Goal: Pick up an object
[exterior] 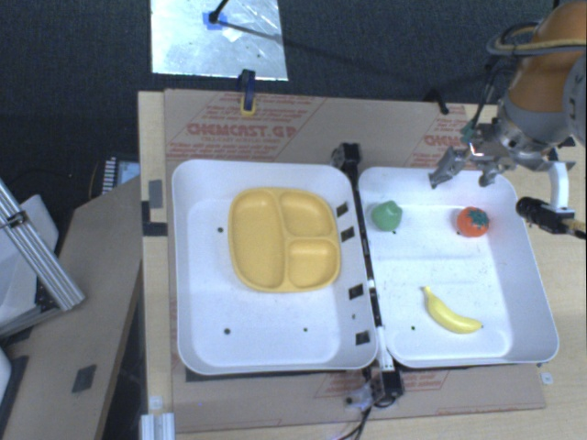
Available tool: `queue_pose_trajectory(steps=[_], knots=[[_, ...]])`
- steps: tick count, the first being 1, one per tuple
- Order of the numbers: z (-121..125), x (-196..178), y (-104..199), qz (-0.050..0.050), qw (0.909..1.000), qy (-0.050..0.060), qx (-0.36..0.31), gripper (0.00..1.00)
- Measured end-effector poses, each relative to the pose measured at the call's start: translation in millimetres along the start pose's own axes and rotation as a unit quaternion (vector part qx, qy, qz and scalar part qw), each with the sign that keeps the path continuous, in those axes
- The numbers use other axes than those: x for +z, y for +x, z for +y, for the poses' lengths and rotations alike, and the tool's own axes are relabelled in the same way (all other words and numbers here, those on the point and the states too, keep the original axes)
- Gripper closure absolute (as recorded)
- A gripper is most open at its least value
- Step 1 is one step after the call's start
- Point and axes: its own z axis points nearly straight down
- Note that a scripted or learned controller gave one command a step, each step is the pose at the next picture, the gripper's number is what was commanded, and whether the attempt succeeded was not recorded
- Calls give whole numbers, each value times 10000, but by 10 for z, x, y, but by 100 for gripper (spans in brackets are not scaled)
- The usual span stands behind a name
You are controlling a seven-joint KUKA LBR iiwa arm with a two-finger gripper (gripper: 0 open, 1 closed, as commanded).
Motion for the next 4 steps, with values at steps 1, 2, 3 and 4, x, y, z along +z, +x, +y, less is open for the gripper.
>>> queue_pose_trajectory(steps=[1, 2, 3, 4], knots=[[23, 600, 74, 4, 10000, 8, -6, 0], [5, 1212, 21, 1, 10000, 8, 21, 0], [33, 1057, 17, -7, 10000, -35, 15, 100], [134, 490, 87, -7, 10000, -52, -1, 100]])
